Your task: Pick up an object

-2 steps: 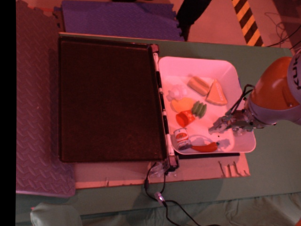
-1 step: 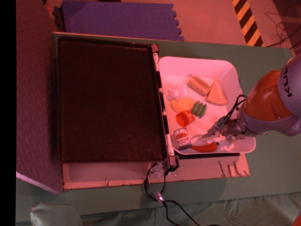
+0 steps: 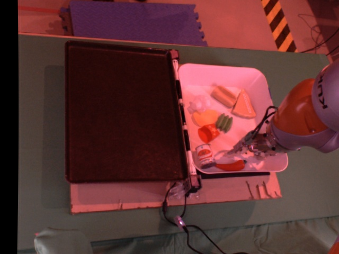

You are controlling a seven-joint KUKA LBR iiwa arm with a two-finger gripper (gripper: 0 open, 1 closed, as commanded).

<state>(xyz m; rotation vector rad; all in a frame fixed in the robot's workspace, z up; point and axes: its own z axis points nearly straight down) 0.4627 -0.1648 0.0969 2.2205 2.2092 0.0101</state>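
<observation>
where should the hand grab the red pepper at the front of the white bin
Judging by its pose, grip the red pepper across its narrow middle, coming straight down from above. It lies flat and long along the bin's front wall, so fingers should close front to back. The small can sits at its left end, so stay toward the right half. The hand hovers just above.

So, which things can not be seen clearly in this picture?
- Gripper, camera view: too small and blurred to tell whether its fingers are open or shut.
- Can, camera view: its label is too small to read.
- Red pepper, camera view: whether the gripper touches it is unclear.
- White bin, camera view: the arm covers its right side.
</observation>
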